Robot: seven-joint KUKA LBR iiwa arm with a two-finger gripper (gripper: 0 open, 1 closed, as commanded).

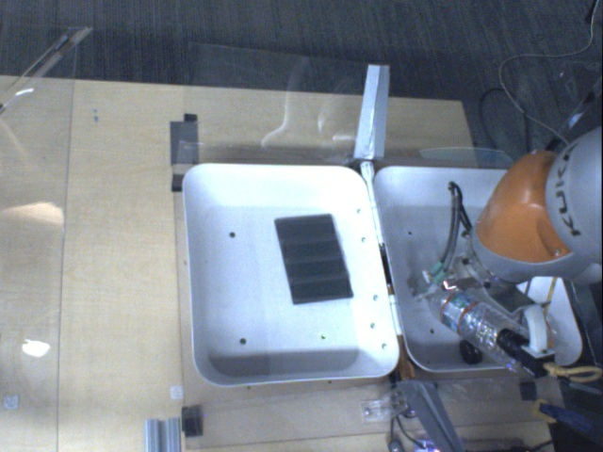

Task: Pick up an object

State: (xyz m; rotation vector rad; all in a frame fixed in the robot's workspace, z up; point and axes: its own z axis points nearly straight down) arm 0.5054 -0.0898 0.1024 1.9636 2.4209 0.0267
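Black pad [314, 258] lies flat near the middle of the left bin [212, 252], with its long sides turned a little away from the bin's edges. White floor is free on all 4 sides of the pad, with more room toward the left edge and the near edge than toward the right edge. The 2 bins stand side by side, rim against rim, and the pad is apart from that shared rim.

The gripper [443, 285] is in the right bin [415, 210], over the part near its left edge. The pad is therefore across the rim from it, well apart. Whether the gripper is open or closed, I cannot tell. The arm [528, 219] covers much of the right side of that bin.

The pad is a dark, matte rectangle with crosswise bands on its top. Both bins are smooth, white and shallow, with rounded corners and small dark dots on the floor. The bench [94, 271] is pale and looks like wood.
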